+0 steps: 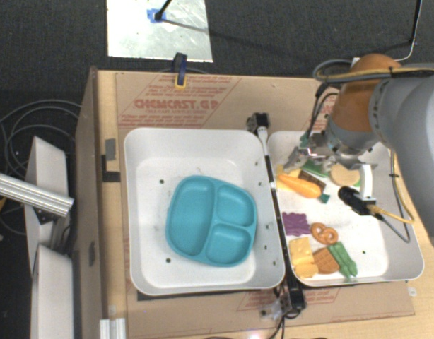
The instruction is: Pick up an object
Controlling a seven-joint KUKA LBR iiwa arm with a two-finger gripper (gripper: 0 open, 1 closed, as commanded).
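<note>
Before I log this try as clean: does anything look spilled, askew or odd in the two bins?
Nothing stands out. The blue divided plate lies flat in the left bin, slightly turned. The toy foods, such as the carrot, pretzel and purple piece, lie loose inside the right bin.

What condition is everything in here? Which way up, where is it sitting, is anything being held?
Blue divided plate: right way up, flat in the left bin.
Toy carrot: lying on its side in the right bin, just below the end effector.
Purple toy: lying flat, untouched.
Pretzel toy: lying flat.
Cheese wedge toy: lying flat near the front edge.
Green pod toy: lying beside the cheese.
</note>
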